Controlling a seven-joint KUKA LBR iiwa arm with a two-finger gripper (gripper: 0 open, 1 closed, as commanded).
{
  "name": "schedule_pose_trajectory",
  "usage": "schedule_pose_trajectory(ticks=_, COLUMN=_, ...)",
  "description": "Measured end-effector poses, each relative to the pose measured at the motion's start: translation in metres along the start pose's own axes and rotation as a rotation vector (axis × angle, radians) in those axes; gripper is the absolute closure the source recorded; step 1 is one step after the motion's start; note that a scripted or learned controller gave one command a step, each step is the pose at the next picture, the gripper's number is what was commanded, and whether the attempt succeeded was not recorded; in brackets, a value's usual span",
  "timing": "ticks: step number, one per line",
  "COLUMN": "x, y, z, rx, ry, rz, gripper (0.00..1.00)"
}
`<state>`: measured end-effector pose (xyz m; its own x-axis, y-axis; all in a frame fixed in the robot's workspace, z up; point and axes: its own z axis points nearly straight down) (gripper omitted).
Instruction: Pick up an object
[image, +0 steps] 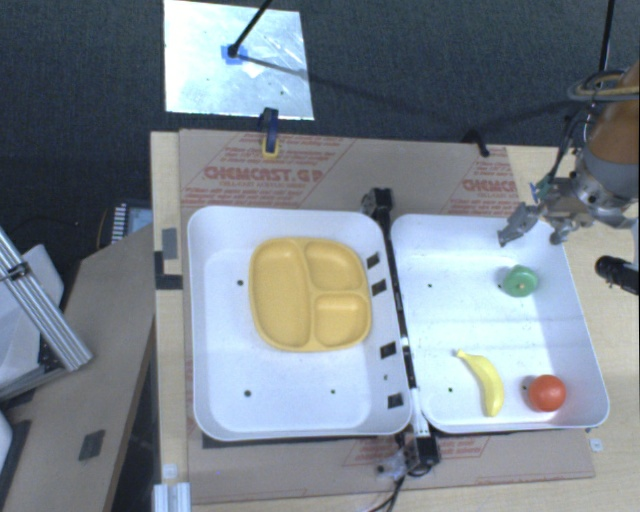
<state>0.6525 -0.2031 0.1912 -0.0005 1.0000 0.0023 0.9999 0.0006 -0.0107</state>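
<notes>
**Nothing lifted yet: jaws open above the far edge of the right bin**

The task looks barely begun. The gripper (535, 225) hangs over the far rim of the right bin (440, 300), its two fingers spread apart with nothing between them. None of the three candidates is in its grasp. The green fruit (518, 282) lies nearest, just in front of the jaws and a little toward the camera. The banana (483, 381) rests near the bin's front edge, and the orange ball (545, 393) sits just beside it to the right, in the front corner. All three lie flat on the bin floor, apart from one another.

What is left, then, is nearly everything: choosing a target, coming down on it, closing and lifting. Judging by position, the green fruit would be the shortest reach.

The left bin (215, 300) holds a yellow tray (308, 294) with three compartments, lying flat in the middle. A dark hinge strip (390, 300) runs between the two bins.

Both bins sit on a brown cardboard sheet (260, 172) printed with red lettering, laid over a pale wood counter (110, 330). Beyond it the floor is dark carpet (80, 100), with a shiny square plate (237, 60) lying on it at the far side. An aluminium frame rail (40, 310) slants in at the left edge.
</notes>
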Motion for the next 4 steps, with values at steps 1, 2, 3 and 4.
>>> schedule_pose_trajectory(ticks=1, x=0.0, y=0.003, z=-0.008, rx=-0.012, ry=-0.003, rz=-0.003, gripper=0.0)
schedule_pose_trajectory(ticks=2, x=-0.001, y=0.005, z=0.054, rx=-0.009, ry=-0.002, rz=-0.002, gripper=0.0)
schedule_pose_trajectory(ticks=3, x=-0.001, y=0.006, z=0.106, rx=-0.009, ry=-0.002, rz=-0.006, gripper=0.0)
schedule_pose_trajectory(ticks=4, x=-0.001, y=0.008, z=0.091, rx=-0.017, ry=-0.006, rz=-0.008, gripper=1.0)
